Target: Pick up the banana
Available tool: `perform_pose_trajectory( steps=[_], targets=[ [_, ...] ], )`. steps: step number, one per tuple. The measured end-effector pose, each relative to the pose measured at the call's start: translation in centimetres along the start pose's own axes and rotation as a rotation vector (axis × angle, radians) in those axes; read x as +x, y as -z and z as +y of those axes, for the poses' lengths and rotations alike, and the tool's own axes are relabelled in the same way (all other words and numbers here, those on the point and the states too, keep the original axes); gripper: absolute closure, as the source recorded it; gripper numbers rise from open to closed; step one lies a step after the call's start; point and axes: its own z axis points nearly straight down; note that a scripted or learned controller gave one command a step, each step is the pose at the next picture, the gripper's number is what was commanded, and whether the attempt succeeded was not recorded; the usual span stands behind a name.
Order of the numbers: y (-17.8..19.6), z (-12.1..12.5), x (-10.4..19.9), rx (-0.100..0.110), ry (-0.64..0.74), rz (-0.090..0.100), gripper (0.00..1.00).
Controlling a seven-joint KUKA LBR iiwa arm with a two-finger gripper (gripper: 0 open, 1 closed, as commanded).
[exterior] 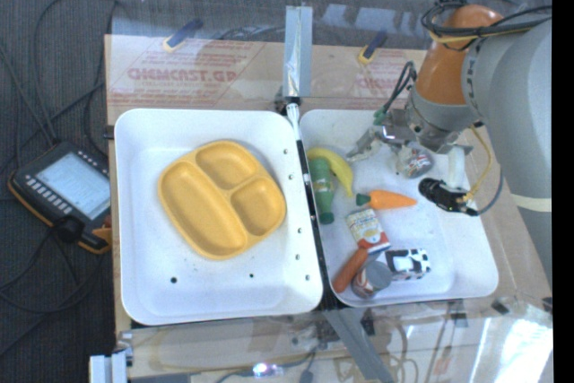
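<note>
The banana (334, 168) is yellow and curved and lies in the upper left of the right bin (466, 269), next to the dividing wall. A green bottle (323, 193) lies along its left side, touching it. My gripper (389, 140) hangs below the orange band, over the upper middle of the right bin. It is a little to the right of and above the banana, apart from it. Nothing shows in its grasp.
In the right bin lie a carrot (391, 200), a small carton (366, 227), a red-orange stick (349, 270), a grey can (371, 277) and a black-and-white toy (408, 262). The left bin (143, 282) holds a yellow divided plate (224, 197). A teach pendant (63, 188) lies off to the left.
</note>
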Motion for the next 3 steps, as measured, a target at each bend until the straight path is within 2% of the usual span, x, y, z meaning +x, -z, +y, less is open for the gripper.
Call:
perform_pose_trajectory(
  steps=[1, 2, 3],
  targets=[
    [0.5, -0.1, 0.1, 0.008, 0.003, 0.000, 1.00],
    [9.4, 0.2, 0.7, -0.001, 0.063, 0.002, 1.00],
    [9.3, 0.1, 0.7, 0.000, 0.063, 0.001, 0.00]
  ],
)
